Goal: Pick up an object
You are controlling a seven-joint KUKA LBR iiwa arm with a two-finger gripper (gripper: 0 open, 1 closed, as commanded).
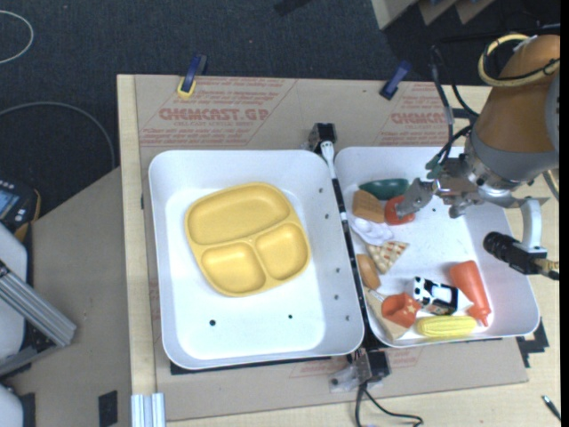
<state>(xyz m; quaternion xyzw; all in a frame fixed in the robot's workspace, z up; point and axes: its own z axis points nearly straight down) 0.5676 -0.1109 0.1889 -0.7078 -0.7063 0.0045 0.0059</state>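
My gripper [434, 205] hangs over the upper middle of the right bin [516, 302], open, with nothing between its fingers. Its left finger [409, 202] is right beside a small red piece [394, 211]. That piece lies against a brown bread-like piece [366, 205] and a dark green item [384, 187]. Lower in the bin lie a triangular waffle piece [388, 254], an orange carrot [470, 288], a black-and-white toy [435, 294], a yellow corn cob [446, 326] and another red piece [399, 309].
The left bin [178, 310] holds a yellow divided plate [247, 237]. A white crumpled item [373, 231] and a tan piece [369, 272] lie by the divider between the bins. A black cylindrical part of the arm [511, 252] juts over the right bin's right side.
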